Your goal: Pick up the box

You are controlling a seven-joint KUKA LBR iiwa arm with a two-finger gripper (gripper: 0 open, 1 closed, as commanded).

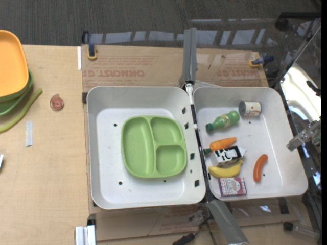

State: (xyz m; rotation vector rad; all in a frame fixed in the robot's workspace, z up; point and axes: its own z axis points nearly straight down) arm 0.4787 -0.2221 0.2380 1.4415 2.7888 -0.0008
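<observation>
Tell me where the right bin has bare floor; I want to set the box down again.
Right bin: bare along its far wall and right of the sausage. Crowded around carrot, banana and box.

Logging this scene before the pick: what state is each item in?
box: lying flat, right bin's near edge
banana: lying, touching the box
carrot: lying flat
bottle: on its side
can: on its side
sausage: lying flat
green tray: upright in left bin, nothing in it

Wooden bench (46,188) — two white bins (97,152) side by side, orange plate (10,65), small pink disc (56,102)
</observation>
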